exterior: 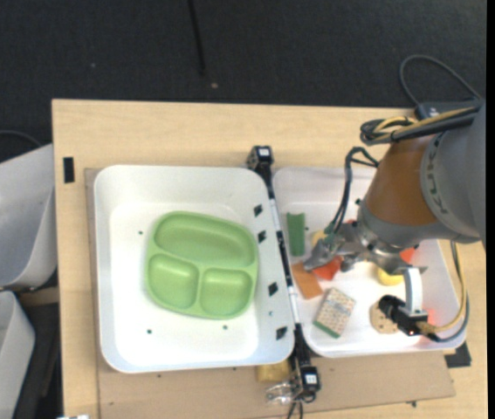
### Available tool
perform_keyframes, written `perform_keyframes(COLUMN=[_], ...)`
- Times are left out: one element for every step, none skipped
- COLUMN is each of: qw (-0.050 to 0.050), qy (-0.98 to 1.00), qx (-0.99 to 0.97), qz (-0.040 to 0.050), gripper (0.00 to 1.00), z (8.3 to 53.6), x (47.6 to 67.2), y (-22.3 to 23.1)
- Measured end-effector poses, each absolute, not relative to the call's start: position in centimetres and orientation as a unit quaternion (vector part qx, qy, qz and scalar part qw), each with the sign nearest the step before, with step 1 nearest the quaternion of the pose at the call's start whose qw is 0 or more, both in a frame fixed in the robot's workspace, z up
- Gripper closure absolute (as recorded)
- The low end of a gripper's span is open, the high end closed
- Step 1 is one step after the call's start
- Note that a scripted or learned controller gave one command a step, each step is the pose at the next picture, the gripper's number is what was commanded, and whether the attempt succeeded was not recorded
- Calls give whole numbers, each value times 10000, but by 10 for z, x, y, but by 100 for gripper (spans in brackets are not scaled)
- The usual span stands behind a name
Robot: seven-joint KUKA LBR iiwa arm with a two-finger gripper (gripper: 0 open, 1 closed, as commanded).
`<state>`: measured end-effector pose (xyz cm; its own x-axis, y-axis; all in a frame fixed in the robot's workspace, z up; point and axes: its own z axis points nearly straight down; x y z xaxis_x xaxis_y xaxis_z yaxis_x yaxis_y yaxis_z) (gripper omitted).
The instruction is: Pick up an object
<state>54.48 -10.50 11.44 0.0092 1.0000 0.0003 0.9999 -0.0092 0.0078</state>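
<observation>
Objects: several small items lie in the right bin [365,343], under and around the arm's wrist; none is seen lifted clear of it.
Green block: a dark green upright strip [296,232] stands near the right bin's left wall, just left of the gripper.
Orange piece: a flat orange item [306,282] lies at the gripper's tip, touching or just below it; which, I cannot tell.
Patterned card: a small speckled rectangular box [335,312] lies tilted in the bin's front half, near the orange piece.
Yellow item: a yellow shape [390,276] peeks out beside the wrist, partly hidden.
Round tan piece: a small disc [380,315] sits near the front right, by a black fitting.
Gripper: gripper [324,256] is low inside the right bin, pointing left; whether its pincer is apart or together cannot be told.
Arm: grey body with orange band [397,186] covers the bin's right side.
Left bin: left bin [116,339] holds a light green divided plate [202,264], three compartments, lying flat near its middle.
Bench: tan board [142,129] bears both bins side by side.
</observation>
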Motion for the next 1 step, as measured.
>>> perform_keyframes(qw=[40], qy=[7092], qx=[7049], qz=[29], gripper=[100], z=[205], x=[619], y=[-51])
